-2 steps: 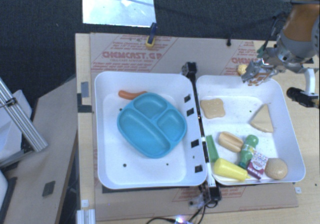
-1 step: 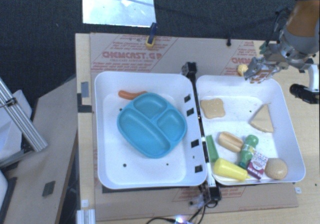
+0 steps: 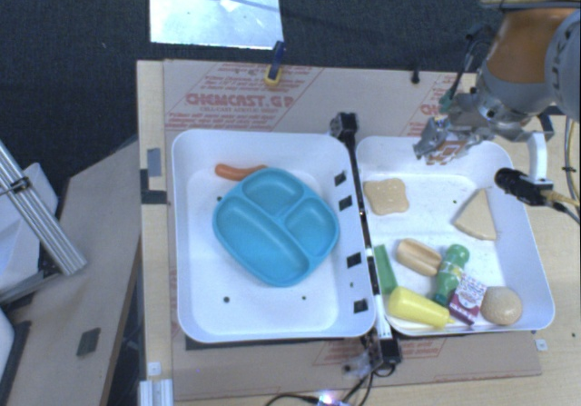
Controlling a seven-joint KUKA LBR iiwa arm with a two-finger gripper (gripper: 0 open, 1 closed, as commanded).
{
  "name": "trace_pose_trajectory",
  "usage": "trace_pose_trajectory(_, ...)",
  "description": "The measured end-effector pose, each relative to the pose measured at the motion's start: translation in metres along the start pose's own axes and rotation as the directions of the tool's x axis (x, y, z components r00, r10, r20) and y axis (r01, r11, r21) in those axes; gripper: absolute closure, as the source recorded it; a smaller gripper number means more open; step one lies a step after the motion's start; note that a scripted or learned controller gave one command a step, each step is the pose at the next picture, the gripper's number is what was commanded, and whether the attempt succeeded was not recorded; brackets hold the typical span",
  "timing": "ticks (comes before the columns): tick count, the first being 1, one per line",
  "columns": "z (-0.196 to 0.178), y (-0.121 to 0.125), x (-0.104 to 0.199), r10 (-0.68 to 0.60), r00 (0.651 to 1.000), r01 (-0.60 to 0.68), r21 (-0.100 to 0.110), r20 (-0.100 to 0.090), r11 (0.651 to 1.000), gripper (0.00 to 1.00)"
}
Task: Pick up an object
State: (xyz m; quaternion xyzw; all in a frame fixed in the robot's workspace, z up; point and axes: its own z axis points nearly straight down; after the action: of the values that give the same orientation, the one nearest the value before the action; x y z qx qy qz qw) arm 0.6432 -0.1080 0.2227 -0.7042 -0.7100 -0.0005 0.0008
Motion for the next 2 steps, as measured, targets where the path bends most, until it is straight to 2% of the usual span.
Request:
trace_pose_trajectory(1,-0.004,-0.038,0.048,0.000,1.000,0.000,0.000,0.000,1.000,1.00)
trace_pose_trajectory(2,0.005,-0.060,0.088,0.000,1.000,0.000,0.002,0.000,1.000,1.00)
